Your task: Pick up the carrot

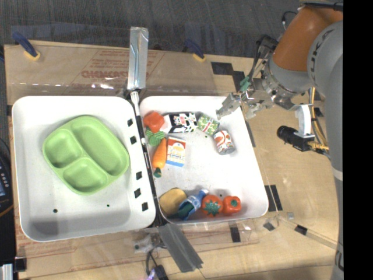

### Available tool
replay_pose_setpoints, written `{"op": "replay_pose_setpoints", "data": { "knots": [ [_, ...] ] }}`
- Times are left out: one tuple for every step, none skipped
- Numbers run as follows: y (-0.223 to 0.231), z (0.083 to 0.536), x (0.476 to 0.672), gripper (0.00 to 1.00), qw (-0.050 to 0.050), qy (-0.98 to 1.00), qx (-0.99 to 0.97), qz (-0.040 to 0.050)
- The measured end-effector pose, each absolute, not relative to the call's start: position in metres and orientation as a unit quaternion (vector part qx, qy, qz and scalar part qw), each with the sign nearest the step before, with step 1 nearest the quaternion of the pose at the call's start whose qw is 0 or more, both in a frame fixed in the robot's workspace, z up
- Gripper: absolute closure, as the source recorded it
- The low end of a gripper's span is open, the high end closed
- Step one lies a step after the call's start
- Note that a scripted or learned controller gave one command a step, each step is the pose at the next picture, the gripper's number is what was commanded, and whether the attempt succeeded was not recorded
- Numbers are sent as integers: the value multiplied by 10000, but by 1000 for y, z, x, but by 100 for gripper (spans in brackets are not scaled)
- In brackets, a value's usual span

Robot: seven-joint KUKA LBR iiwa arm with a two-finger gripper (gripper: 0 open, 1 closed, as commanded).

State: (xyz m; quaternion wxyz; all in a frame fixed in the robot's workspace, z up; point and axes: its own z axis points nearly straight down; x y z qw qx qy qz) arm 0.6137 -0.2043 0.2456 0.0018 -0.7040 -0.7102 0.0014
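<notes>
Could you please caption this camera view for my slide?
Gripper poised over right bin; carrot lies by its left wall.

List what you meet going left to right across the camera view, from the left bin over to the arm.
Green divided plate → carrot → small orange-and-white carton → red-and-white can → gripper, hovering at the right bin's upper right corner → grey arm with its orange band.
</notes>
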Motion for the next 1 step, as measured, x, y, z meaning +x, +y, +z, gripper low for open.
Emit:
{"op": "replay_pose_setpoints", "data": {
  "knots": [
    [-139, 97, 595, 0, -25, -7261, -6876, -17]
  ]
}}
